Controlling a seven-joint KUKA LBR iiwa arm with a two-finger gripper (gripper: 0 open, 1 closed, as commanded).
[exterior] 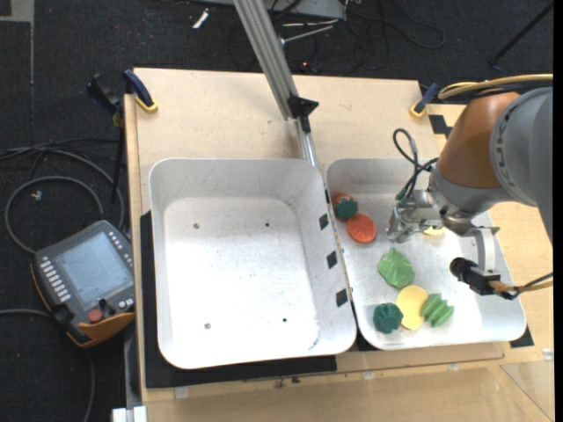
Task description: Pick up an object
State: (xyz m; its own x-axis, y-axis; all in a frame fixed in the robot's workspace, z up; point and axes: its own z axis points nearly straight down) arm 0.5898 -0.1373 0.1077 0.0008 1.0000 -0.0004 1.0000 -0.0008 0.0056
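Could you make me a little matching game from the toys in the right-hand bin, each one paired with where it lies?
Things:
1. round orange toy
2. dark green knobbly toy
3. light green leaf-shaped toy
4. bright green ridged toy

Places:
A. nearest the bin's front right corner
B. middle of the bin, below the end effector
C. just left of the end effector
D. front of the bin, left of the yellow round toy

Pairs: 1-C, 2-D, 3-B, 4-A

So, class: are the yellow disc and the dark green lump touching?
Touching. The camera view shows the yellow disc pressed against the dark green lump with no white bin floor between them.
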